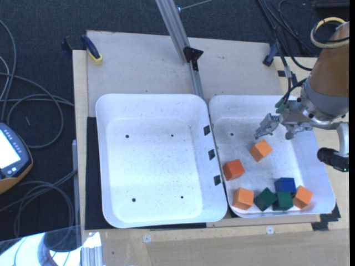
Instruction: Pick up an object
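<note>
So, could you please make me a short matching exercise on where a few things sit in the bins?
Things:
1. blue cube
2. gripper
3. left bin
4. orange cube nearest the gripper

Places:
A. just below the gripper, in the right bin
B. beside the right bin, no cubes visible inside
C. over the right bin's upper half
D. among the cluster at the right bin's near edge

Pairs: 1-D, 2-C, 3-B, 4-A

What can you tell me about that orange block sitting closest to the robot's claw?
The orange block is a small cube, plain and matt, perhaps foam or painted wood. It lies turned cornerwise on the floor of the right bin, apart from the other blocks, touching only the bin. The gripper hangs just above and behind it, and nothing grips it.
</note>
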`<state>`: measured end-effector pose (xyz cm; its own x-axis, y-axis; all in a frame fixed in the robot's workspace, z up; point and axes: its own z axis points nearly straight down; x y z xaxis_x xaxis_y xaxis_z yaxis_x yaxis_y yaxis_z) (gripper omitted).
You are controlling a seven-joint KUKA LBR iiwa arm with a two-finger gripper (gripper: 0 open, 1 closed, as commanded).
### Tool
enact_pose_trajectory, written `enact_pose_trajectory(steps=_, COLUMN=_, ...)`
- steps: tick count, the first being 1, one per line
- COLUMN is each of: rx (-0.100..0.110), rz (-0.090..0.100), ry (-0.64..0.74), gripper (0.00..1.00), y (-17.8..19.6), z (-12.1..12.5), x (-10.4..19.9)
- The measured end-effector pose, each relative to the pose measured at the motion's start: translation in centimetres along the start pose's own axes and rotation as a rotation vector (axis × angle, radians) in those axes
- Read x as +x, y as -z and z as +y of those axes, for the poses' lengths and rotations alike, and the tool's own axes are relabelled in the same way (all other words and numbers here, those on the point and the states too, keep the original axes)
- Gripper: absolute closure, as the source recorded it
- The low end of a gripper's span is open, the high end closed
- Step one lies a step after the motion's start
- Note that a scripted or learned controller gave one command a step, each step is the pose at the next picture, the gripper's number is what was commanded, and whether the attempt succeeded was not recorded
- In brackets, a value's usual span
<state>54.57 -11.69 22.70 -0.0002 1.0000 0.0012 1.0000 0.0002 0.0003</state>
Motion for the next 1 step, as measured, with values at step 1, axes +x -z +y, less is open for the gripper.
enact_pose_trajectory(steps=1, rx=0.01, rz=0.001, ry=-0.003, gripper=0.0, y=-11.7, z=0.28, x=-3.61)
